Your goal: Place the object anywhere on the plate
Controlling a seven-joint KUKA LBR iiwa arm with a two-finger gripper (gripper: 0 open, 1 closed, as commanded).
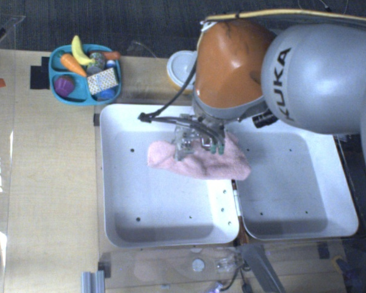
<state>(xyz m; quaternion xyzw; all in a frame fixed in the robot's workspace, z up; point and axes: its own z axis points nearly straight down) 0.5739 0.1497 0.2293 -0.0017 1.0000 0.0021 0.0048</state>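
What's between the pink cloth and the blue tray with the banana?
Camera view: just bare white bin floor and rim, then wooden bench, lie between cloth and tray.

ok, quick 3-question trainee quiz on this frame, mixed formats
1. True or false: the pink cloth lies wholly inside the left bin.
2. Multiple choice: the tool is (A) over the blue tray, (B) right at the pink cloth, (C) over the far corner of the right bin.
3. Fill in: the blue tray holding a banana and a carrot stands outside the bins, beyond the ______ bin's far corner.

Key: 1 false, its right end drapes over the divide into the right bin; 2 B; 3 left.
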